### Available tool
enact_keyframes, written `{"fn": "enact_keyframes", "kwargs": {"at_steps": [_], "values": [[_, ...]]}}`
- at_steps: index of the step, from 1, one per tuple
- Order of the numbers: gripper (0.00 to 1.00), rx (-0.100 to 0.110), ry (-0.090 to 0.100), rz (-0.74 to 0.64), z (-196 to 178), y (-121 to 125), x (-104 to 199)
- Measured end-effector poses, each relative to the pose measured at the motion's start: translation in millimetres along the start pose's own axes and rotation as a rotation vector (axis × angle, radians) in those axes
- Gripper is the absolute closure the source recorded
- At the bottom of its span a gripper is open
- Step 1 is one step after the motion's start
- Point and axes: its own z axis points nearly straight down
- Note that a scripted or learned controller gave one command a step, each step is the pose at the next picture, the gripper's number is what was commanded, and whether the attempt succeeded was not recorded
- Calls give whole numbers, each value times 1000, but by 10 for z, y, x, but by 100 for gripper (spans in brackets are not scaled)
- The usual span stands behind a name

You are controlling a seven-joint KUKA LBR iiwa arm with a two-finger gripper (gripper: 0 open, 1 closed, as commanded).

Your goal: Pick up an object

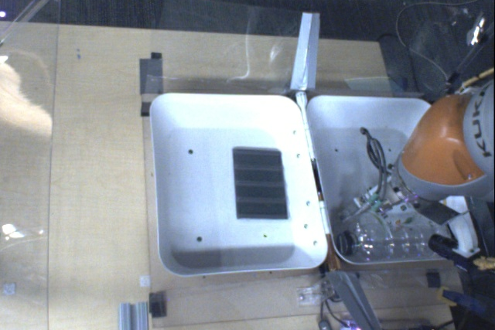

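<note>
Left bin [174, 166]: dark ribbed block [261, 182]; right bin [340, 127]: gripper [379, 205] w/ clutter.

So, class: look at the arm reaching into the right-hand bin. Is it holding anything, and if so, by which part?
It cannot be told. The gripper is down in the right bin among clear items, and the arm's orange band covers much of it, so no hold can be confirmed.

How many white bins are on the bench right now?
2. The left bin has a dark ribbed block at its middle. The right bin sits beside it, with the arm over it, so some of its contents may be hidden.
</note>
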Motion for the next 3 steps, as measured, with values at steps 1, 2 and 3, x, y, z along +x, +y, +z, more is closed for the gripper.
{"fn": "enact_keyframes", "kwargs": {"at_steps": [1,2,3], "values": [[0,2,2,158,16,596,7],[100,-6,-2,154,-113,629,2],[100,9,5,180,-952,416,700]]}}
